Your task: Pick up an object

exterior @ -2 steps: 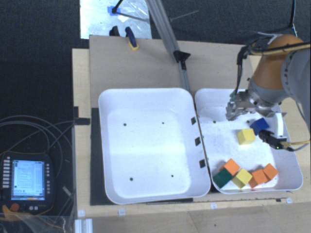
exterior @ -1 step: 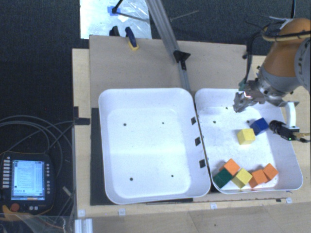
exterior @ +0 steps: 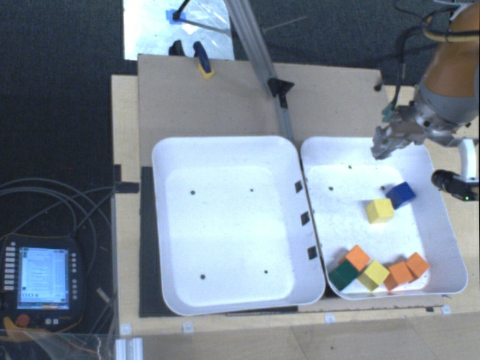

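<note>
Several small cubes lie in the right bin [exterior: 330, 172]. A blue cube [exterior: 401, 193] and a yellow cube [exterior: 379, 210] sit close together near its middle right. At the front lie an orange cube [exterior: 358, 258], a green cube [exterior: 343, 275], a second yellow cube [exterior: 373, 275] and two more orange cubes [exterior: 408, 269] in a cluster. My gripper [exterior: 381, 148] hangs over the bin's back right corner, above and behind the blue cube. Nothing shows between its fingers.
The left bin [exterior: 225, 223] stands beside the right one, joined by dark clips [exterior: 305, 217]. A slanted metal pole [exterior: 255, 43] rises behind the bins. A teach pendant [exterior: 41, 280] with cables lies at the far left.
</note>
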Motion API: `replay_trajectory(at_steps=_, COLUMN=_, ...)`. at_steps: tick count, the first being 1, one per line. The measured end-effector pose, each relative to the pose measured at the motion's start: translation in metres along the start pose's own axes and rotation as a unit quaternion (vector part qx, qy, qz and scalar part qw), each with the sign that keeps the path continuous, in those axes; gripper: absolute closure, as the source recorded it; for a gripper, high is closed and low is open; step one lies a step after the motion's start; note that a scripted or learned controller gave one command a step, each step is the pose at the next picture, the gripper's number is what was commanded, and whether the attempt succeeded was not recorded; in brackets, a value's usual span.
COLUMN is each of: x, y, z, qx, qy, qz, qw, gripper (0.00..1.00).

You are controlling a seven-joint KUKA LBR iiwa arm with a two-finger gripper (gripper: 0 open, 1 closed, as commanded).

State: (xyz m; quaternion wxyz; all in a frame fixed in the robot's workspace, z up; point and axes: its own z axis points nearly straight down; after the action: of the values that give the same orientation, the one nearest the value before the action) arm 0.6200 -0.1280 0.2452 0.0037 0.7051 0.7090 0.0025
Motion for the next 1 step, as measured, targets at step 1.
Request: replay_trajectory(at_steps=1, x=-0.0001, y=0.0013, z=-0.0143, qx=0.002, qy=0.000, qz=0.000, qw=1.0000, gripper=1.00)
